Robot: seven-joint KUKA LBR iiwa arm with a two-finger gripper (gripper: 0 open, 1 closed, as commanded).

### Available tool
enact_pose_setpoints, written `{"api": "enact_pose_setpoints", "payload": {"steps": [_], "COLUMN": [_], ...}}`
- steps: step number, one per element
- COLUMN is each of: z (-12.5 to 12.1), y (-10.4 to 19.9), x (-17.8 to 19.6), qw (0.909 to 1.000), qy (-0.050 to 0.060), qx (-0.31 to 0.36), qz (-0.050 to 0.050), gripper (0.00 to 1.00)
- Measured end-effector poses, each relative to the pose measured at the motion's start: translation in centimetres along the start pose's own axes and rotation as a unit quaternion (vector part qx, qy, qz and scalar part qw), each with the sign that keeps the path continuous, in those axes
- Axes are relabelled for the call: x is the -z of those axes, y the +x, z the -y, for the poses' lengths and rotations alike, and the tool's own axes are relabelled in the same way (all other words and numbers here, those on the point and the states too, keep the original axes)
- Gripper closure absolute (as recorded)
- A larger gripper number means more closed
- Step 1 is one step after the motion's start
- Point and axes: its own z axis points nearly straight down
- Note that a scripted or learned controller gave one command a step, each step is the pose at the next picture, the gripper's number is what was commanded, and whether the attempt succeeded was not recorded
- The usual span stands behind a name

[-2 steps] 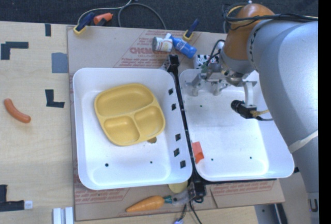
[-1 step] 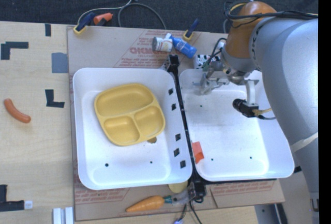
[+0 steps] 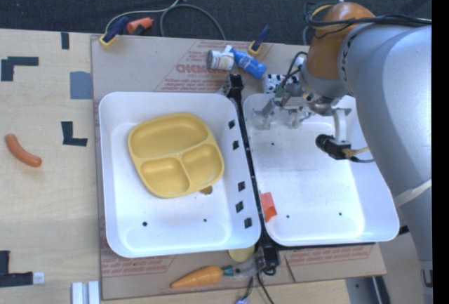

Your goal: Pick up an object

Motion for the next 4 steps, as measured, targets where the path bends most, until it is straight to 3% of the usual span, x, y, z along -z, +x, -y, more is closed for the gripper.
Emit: {"api": "enact_pose_setpoints", "payload": {"steps": [1, 2, 3, 4], "z": [0.0, 7.7, 7.7, 4.5], "y": [0.0, 8.5, 7.9, -3.8], "x": [1.0, 9.5, 8.9, 6.8], "qw": [1.0, 1.0, 1.0, 1.0], "qy": [0.0, -0.001, 0.002, 0.001], "qx": [0.001, 0.002, -0.001, -0.006], "qz": [0.0, -0.004, -0.002, 0.0], "gripper": [1.0, 1.0, 0.0, 0.0]}}
